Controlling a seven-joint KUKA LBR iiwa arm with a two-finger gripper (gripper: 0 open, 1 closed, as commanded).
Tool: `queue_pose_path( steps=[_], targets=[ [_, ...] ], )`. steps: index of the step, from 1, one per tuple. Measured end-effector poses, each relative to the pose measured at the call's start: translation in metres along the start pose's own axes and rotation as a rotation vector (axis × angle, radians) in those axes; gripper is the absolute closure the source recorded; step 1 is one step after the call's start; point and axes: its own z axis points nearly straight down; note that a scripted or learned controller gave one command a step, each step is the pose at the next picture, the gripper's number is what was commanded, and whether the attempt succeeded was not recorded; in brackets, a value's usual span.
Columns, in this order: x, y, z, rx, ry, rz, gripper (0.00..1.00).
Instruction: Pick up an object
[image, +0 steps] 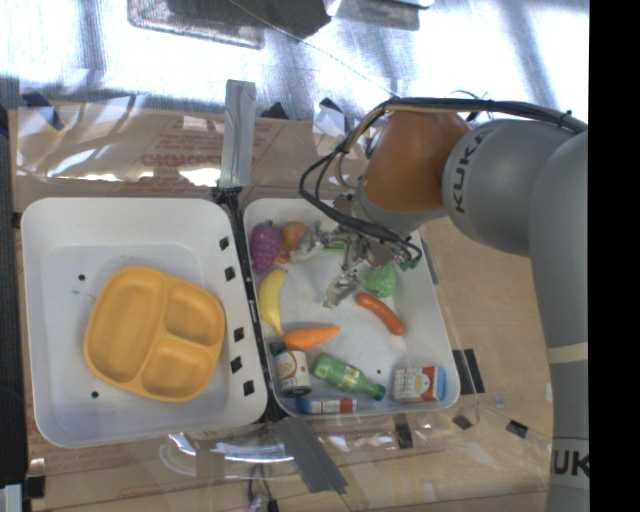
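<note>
HAND: my hand (345, 285) hangs low in the right bin (440, 340), fingers parted, gripping nothing | TARGET: orange sausage (381, 313) just beside, toward the bin's right wall | AXIS: slanted across the floor (carrot (311, 337) lies nearer the banana (271, 300))

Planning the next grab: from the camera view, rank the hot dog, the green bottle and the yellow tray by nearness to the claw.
1. Hot dog, just right of and below the claw.
2. Green bottle, lower in the right bin.
3. Yellow tray, far off in the left bin.
</note>
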Motion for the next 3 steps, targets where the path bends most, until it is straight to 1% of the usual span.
queue_pose_path(
  steps=[1, 2, 3],
  targets=[
    [-0.021, 0.041, 0.001, 0.000, 0.005, 0.158, 0.00],
    [0.090, 0.044, 0.001, -0.001, 0.005, 0.373, 0.00],
    [-0.007, -0.027, -0.128, 0.007, -0.007, 0.367, 0.00]
  ],
)
